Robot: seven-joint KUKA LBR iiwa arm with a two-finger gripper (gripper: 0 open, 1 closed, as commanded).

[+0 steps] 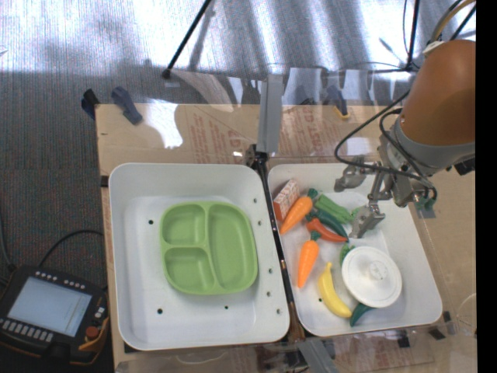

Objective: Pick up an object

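On the bench (140,142) we see two white bins side by side, and we go through them from the largest thing down. Our arm (439,99) comes in from the right and hangs over the far part of the right bin (423,274), because all the small toys wait there.

The left bin (124,208) carries a green tray (208,247) with three compartments; it lies flat in the middle, well apart from the work. We judge it too wide and flat for an easy grip.

The right bin has a white lid (372,276) with a knob, at its near right side. It rests partly over a dark green piece (359,314), so that piece is badly reachable.

The gripper (370,210) points down above the green vegetable (332,208), near the bin's far middle. One finger is clear to us, but how wide the gripper stands we cannot tell, and we see nothing held.

The food toys lie left of the lid: a yellow banana (332,292) near us, one orange carrot (307,261) beside it, a second carrot (296,214) farther, a red pepper (326,232) between them, and a small brown box (285,196) at the far left wall. They touch each other in a loose heap, so we think a pick needs a free end.
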